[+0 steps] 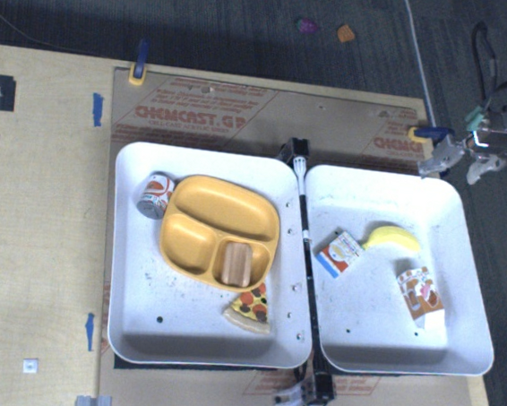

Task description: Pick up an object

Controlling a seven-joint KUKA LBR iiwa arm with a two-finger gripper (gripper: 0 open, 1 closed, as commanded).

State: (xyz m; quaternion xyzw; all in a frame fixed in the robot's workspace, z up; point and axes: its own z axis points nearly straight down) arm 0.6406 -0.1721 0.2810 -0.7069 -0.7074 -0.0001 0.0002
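My gripper [457, 163] hangs at the far right, just beyond the back right corner of the right bin [472, 356], above the bench. Its two fingers stand apart with nothing between them, so it is open. In the right bin lie a yellow banana [392, 238], a small white carton [340, 253] and a red-and-white snack packet [421, 294]. The left bin [124, 319] holds a yellow divided plate [208, 206] with a brown block [235, 262] in one compartment, a can [155, 194] on its side and a pizza slice [250, 307].
Both bins rest on a cardboard sheet [200, 111] held by blue clamps [427, 133]. A black bar [298, 220] runs between the bins. The arm's cables [482, 50] hang at the upper right over the dark floor.
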